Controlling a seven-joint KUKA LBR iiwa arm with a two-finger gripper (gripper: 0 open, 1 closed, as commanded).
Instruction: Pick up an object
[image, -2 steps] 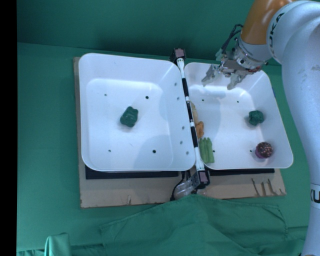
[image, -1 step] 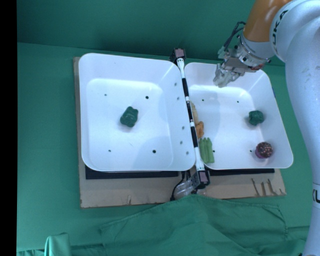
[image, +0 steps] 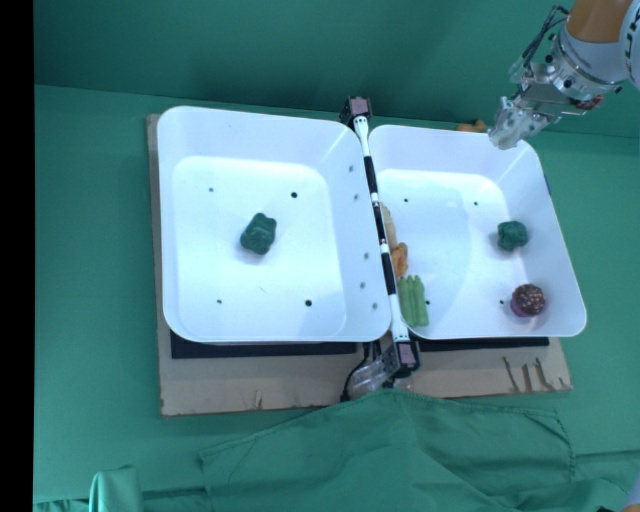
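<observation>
The gripper (image: 508, 135) is seen at the upper right, held over the far rim of the right bin (image: 560, 255), near that bin's far right corner. Whether it is released or clenched cannot be told, since its tip is shown small and pale against the white rim. Nothing is seen grasped in it. The arm is cut off by the top right corner, so that little beyond the orange band and the wrist hardware is shown.

Four objects are contained in the right bin, all well apart from the gripper. A dark green lumpy object (image: 513, 235) lies nearest, toward the right wall. A dark red round object (image: 528, 299), speckled on top, lies beyond it near the bin's near right corner. A pale green ridged object (image: 414, 300) is set against the left wall at the near end, and an orange object (image: 399, 258) lies just beside it along the same wall, partly merged with the divider; its shape cannot be made out.

In the left bin (image: 200, 135) a single dark green lumpy toy (image: 258, 234) is placed near the middle, farthest from the gripper.

A small orange item (image: 472, 126) behind the right bin's far rim is largely hidden.
</observation>
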